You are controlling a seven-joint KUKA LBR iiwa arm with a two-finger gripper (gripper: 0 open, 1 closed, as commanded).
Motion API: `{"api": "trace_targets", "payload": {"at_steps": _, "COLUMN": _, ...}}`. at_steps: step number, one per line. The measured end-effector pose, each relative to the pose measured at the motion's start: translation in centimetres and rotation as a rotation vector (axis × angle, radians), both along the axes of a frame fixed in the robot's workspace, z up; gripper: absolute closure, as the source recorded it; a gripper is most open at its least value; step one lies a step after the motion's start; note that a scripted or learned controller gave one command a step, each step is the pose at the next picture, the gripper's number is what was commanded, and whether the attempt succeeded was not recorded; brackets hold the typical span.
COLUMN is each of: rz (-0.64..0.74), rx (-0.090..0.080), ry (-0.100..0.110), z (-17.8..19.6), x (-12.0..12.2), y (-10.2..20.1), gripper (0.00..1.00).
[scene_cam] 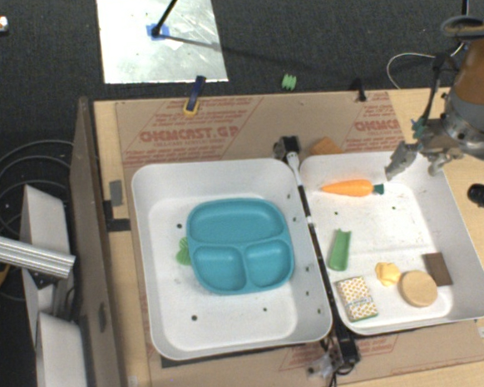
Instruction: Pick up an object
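Note:
The right bin (456, 213) holds an orange carrot (347, 188) near its back edge and a green stick (339, 249) in the middle. A patterned small box (356, 297), a yellow piece (388, 273), a tan round disc (418, 288) and a brown block (436, 268) lie along its front. My gripper (415, 163) hangs over the bin's back right part, just right of the carrot's green tip. It stands open with nothing between its fingers.
The left bin (158, 237) holds a blue divided plate (239, 244) with a small green item (182, 252) peeking out at its left edge. A black divider (306, 217) runs between the bins. Cables (15, 177) lie off the bench to the left.

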State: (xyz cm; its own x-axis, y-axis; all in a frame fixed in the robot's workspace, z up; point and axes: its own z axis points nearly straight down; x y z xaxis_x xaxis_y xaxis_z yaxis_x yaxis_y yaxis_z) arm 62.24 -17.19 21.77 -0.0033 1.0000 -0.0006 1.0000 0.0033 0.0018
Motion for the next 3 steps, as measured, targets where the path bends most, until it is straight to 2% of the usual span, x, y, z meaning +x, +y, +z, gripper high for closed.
{"api": "trace_targets", "payload": {"at_steps": 1, "rz": 0.007, "rx": 0.005, "ry": 0.008, "z": -7.2, "x": -2.8, "y": 8.1, "gripper": 0.00}}
{"api": "trace_targets", "payload": {"at_steps": 2, "rz": -0.009, "rx": 0.001, "ry": 0.006, "z": -13.6, "x": -9.9, "y": 2.0, "gripper": 0.00}}
{"api": "trace_targets", "payload": {"at_steps": 3, "rz": 0.007, "rx": -0.002, "ry": -0.006, "z": -13.2, "x": -3.7, "y": 8.1, "gripper": 0.00}}
